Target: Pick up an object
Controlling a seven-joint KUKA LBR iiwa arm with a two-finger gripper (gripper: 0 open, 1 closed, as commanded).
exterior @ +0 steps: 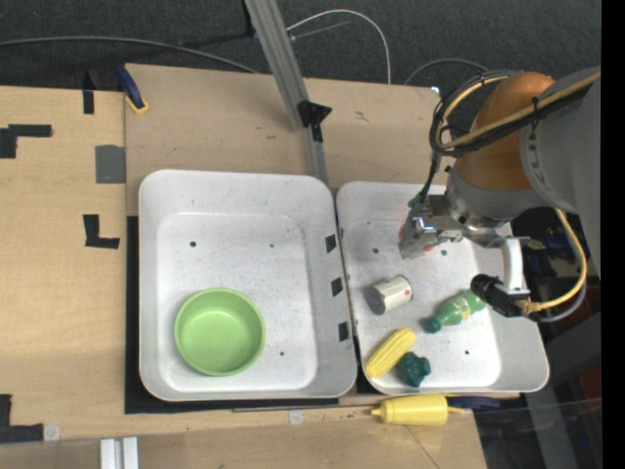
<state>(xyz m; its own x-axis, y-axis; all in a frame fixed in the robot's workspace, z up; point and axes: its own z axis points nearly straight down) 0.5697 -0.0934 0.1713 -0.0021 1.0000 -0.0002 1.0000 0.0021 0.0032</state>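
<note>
While the gripper (422, 237) hangs over the far part of the right bin (518, 374), you are looking at the approach step: nothing sits between its tips, and nothing is lifted. How wide the jaws stand you cannot tell from this slanted view, since the metal tip is small and blurred against the white floor.

Take the small white cylinder (390, 294) as your landmark. It lies on its side in the right bin, just nearer the camera than the gripper and slightly toward the left bin (156, 262). To its right lies a green bottle (453, 312), tilted, close to a black fitting (491, 295) on the arm. Nearer the camera than the cylinder lies a yellow corn cob (389, 351), with a dark green lump (414, 369) touching its end. Well to the cylinder's left, in the left bin, a green bowl (220, 331) rests upright. A yellow bottle-like piece (415, 410) lies outside the bin's near rim.

The cylinder looks the likeliest target, being closest. The next move probably calls for shifting toward it, aligning the jaws across its round body, then descending. It may roll when touched.
</note>
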